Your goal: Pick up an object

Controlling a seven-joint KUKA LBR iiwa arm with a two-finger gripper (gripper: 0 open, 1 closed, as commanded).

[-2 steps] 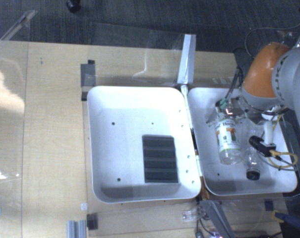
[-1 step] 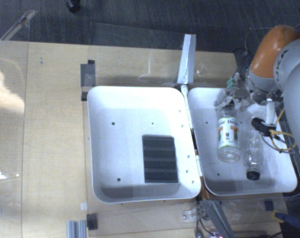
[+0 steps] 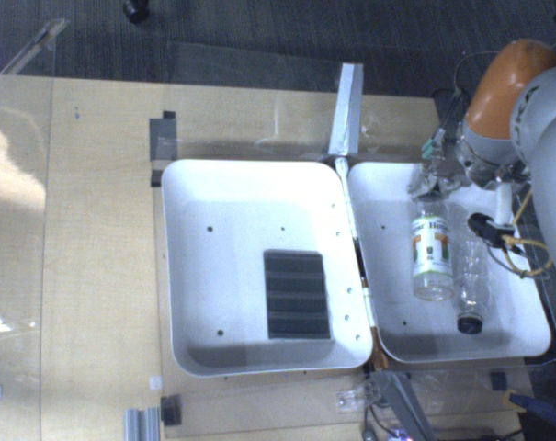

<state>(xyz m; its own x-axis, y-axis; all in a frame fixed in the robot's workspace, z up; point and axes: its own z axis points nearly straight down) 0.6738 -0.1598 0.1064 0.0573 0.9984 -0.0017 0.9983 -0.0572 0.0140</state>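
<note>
A clear plastic bottle (image 3: pixel 430 254) with a white and orange label lies lengthwise in the right bin (image 3: pixel 388 329). Beside it on the right lies a second clear bottle (image 3: pixel 469 283) with a black cap toward the bin's near side. A black ribbed rectangular block (image 3: pixel 296 293) lies flat in the left bin (image 3: pixel 213 200). My gripper (image 3: pixel 431 180) hangs over the far end of the right bin, right at the top end of the labelled bottle. Nothing can be seen held in it.
The grey arm with its orange band (image 3: pixel 503 90) reaches in from the upper right, with cables trailing over the right bin's right rim. A metal divider post (image 3: pixel 346 108) stands behind the gap between the bins. The bins rest on a wooden bench.
</note>
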